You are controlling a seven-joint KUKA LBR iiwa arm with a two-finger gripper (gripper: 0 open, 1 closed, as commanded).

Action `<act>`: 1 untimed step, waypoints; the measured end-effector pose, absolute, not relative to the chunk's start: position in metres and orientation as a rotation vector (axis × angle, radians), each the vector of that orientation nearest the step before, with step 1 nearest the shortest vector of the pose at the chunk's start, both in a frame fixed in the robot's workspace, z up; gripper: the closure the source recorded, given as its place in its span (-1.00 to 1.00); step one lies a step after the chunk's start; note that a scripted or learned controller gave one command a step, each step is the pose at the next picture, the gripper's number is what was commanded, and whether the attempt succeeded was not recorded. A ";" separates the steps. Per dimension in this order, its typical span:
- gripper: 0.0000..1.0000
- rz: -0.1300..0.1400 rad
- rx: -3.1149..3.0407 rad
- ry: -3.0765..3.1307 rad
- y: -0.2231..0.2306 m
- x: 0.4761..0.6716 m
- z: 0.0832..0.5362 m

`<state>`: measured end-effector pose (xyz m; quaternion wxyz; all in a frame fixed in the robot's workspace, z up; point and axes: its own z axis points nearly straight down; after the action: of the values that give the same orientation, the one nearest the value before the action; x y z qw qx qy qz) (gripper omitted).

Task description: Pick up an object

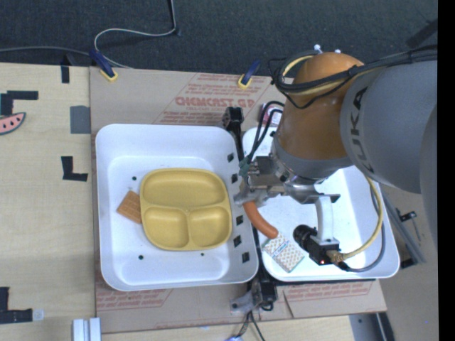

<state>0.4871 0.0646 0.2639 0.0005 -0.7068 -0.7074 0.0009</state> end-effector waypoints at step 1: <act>1.00 0.005 -2.218 -2.222 0.065 0.487 0.273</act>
<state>0.4872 0.0648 0.2732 0.0011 -0.7065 -0.7078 0.0016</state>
